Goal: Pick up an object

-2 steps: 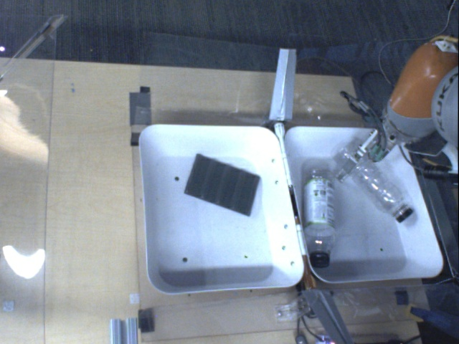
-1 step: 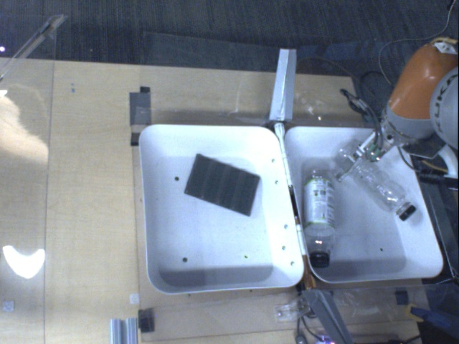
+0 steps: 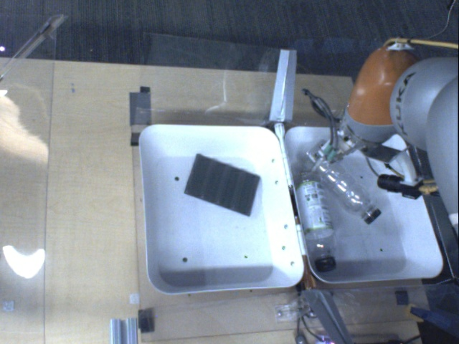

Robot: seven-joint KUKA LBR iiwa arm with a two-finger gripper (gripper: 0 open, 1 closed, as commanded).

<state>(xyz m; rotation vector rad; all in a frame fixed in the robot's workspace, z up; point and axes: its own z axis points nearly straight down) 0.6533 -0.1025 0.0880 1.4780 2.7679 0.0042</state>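
Observation:
A dark grey ribbed rectangular pad [image 3: 222, 184] lies flat in the left bin [image 3: 161, 264]. In the right bin [image 3: 401, 260], a clear plastic bottle [image 3: 315, 213] lies along the left wall, its black cap toward the front. A second clear bottle [image 3: 346, 190] lies diagonally, with its black cap pointing to the front right. My gripper [image 3: 332, 150] hangs at the back of the right bin, right at the upper end of the diagonal bottle. Whether it touches the bottle is not clear.
The grey arm with its orange band [image 3: 376, 92] covers the back right corner of the right bin. A metal divider post [image 3: 282, 92] stands behind the gap between the bins. Cables [image 3: 401, 185] run over the right bin's right side.

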